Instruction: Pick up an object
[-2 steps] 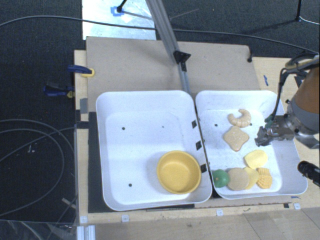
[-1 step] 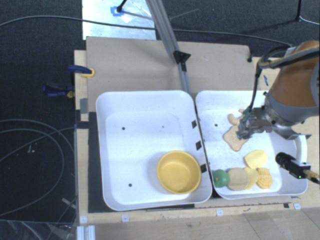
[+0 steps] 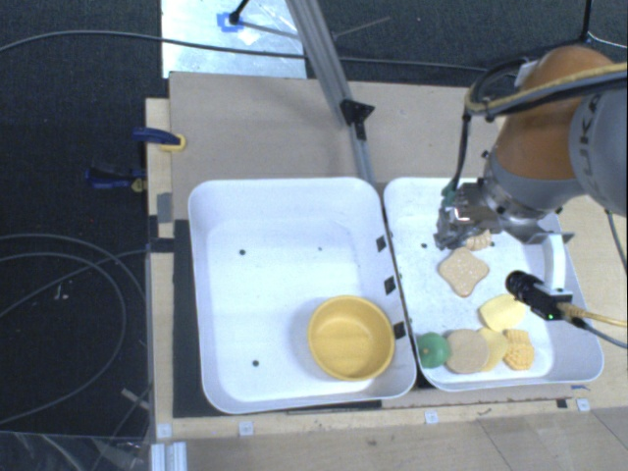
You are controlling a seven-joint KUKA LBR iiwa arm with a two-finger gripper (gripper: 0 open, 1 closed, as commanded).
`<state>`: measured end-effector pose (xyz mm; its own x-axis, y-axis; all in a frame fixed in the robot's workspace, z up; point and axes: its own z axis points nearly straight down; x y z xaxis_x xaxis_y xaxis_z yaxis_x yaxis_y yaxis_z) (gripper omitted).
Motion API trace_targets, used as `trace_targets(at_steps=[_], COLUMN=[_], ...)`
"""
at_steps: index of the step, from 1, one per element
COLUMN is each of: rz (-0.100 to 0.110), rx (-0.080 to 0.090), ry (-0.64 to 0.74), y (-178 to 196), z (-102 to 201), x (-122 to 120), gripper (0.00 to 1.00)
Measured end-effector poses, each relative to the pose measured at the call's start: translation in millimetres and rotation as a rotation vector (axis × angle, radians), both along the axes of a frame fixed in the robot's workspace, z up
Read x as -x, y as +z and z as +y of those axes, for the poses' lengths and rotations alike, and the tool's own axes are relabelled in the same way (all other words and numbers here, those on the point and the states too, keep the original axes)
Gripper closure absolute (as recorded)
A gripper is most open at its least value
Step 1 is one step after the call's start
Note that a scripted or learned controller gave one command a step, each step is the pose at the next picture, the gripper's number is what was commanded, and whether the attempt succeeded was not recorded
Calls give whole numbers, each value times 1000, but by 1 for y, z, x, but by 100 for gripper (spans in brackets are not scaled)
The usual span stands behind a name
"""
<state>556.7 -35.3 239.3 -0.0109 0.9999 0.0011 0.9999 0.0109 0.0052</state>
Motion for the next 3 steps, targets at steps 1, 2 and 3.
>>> trace_targets(at_steps=[1, 2, 3], rz=[0, 1, 2], rx=[0, -1, 0], ry=[-1, 0, -2], y=[6, 9, -9], z=[38, 86, 126], x=[-36, -58, -94], gripper=[100, 100, 100])
